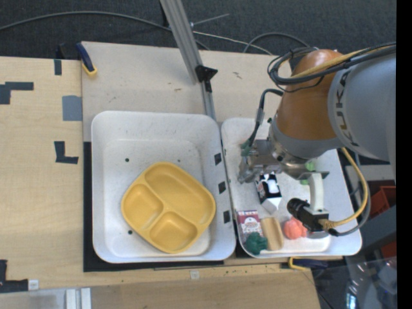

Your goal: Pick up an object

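Low over the right bin [343,240], the gripper [257,169], hanging under the orange-banded wrist. Just below and right of the gripper: a small black-and-white bottle [270,190], the nearest pickable thing, long axis running roughly toward the bin's near wall, top end close under the gripper body. Farther from the gripper, along that near wall: a red-labelled packet [248,223], a green lump [255,242], a tan block [273,233], an orange-pink ball [294,229], packed close together, some touching. Well apart, in the left bin [103,172]: a yellow divided tray [168,206].

Impossible to tell the spread of the jaws; dark metal and clutter blur together. Nothing plainly caught between them.

Likely crux for the coming move: a short shift down-right to centre on the bottle, jaws set across its narrow width, not along its length. Risk of nudging it toward the packet.
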Robot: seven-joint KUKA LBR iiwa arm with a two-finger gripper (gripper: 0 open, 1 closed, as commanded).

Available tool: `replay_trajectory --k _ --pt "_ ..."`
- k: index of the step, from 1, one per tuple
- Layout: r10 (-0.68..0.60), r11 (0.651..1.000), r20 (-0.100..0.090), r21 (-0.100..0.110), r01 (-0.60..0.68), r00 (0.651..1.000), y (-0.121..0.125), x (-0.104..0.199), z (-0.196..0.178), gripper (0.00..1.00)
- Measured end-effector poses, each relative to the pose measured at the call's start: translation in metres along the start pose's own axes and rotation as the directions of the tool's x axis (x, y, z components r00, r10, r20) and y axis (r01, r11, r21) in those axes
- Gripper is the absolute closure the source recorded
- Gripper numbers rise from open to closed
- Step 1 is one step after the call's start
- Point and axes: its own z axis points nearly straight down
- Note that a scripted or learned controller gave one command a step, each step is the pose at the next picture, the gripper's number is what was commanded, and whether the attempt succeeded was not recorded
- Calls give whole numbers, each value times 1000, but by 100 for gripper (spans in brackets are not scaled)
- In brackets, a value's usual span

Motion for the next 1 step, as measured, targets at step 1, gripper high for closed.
replay_trajectory --k 1 --pt "-3 1000 -1 -1 3 1000 -3 64 1 100"
